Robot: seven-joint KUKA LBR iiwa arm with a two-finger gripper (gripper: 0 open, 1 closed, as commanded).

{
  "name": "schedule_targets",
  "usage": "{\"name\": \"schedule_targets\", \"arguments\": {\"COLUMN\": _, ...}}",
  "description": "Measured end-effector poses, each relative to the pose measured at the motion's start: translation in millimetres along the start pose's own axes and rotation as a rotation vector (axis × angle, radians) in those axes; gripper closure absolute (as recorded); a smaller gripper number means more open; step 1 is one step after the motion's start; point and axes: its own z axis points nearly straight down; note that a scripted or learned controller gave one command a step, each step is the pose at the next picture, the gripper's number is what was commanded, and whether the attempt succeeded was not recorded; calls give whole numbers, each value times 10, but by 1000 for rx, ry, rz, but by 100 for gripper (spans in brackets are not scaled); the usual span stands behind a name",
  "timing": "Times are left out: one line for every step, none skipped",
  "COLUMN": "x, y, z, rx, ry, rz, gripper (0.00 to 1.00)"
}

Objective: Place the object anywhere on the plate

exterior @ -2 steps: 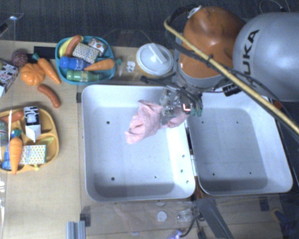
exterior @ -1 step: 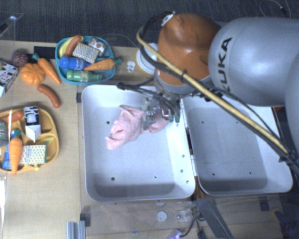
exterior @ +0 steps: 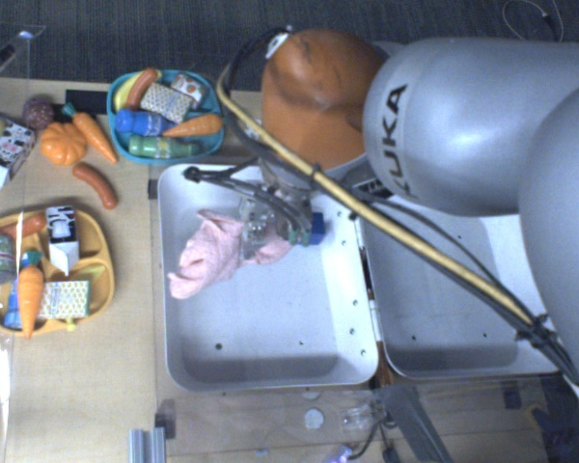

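The tool (exterior: 270,222) hangs low over the upper part of the left bin (exterior: 270,355), right at the upper right end of a crumpled pink cloth (exterior: 212,251); whether it is wide, narrow or holding the cloth I cannot tell, since the wrist and dark cabling crowd over it. The cloth lies bunched on the bin floor, trailing down and left from the tool, which suggests a grasp aimed at its raised folds. A small blue piece (exterior: 316,227) sits just right of the tool, perhaps part of the rig. Around the cloth the bin floor is bare, with open room toward the near rim and right wall. The right bin (exterior: 444,345) lies under the grey arm (exterior: 482,114) with its orange band (exterior: 314,85). To the left, on the bench (exterior: 125,374), a yellow plate (exterior: 101,249) is loaded with toy food, and a blue bowl (exterior: 207,143) likewise, with loose toy vegetables (exterior: 77,148) between them. That plate seems the likely target; free space on it is scant.
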Motion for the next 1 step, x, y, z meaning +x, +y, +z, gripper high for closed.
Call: {"name": "schedule_targets", "arguments": {"x": -2, "y": -1, "z": -2, "rx": 0, "ry": 0, "rz": 0, "gripper": 0}}
